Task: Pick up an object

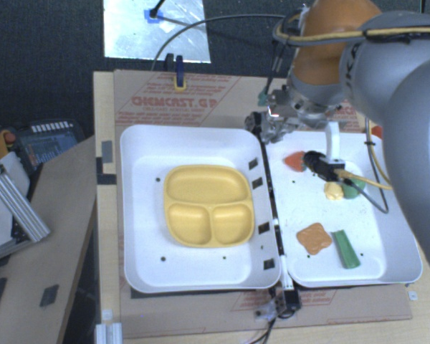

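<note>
Camera view, fixed overhead: the arm (405,99) reaches in from the right and its gripper (271,126) hangs over the far end of the divide between the left bin (143,192) and the right bin (301,206). Whether the gripper is open or closed cannot be told from this angle, and nothing is seen in its hold. The left bin carries a yellow tray (206,205) with three compartments, lying flat. The right bin carries the small pickable items: a red piece (294,161) nearest the gripper, a yellow piece (333,190) touching a green piece (352,190) mid-bin, and an orange piece (314,238) just beside a green stick (346,249) toward the near edge. Assessment: no object is secured, and the step in hand is the approach to a target. The red piece appears the soundest choice, being close by and apart from its neighbours. Recommended practice: centre over the item before descending, come down plumb, keep off the bin wall and divide, and close only once the item sits squarely between the jaws. The paired items risk a double or glancing grasp. The tray looks too broad to grip anywhere but its rim.
</note>
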{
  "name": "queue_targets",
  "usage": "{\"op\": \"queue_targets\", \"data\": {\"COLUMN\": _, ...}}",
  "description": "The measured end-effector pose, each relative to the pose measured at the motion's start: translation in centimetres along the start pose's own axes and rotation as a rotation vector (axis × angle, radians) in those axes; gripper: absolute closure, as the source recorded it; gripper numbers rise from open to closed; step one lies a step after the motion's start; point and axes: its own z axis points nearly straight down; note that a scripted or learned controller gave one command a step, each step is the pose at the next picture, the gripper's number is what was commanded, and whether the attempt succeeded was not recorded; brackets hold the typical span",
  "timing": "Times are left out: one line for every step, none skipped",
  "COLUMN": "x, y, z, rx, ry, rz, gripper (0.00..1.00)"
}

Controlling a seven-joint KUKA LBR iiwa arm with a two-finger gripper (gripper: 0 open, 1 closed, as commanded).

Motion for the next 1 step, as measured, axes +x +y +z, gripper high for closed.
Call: {"op": "queue_targets", "data": {"x": 5.11, "y": -0.55, "z": -1.0, "rx": 0.001, "ry": 0.001, "rz": -0.001, "gripper": 1.0}}
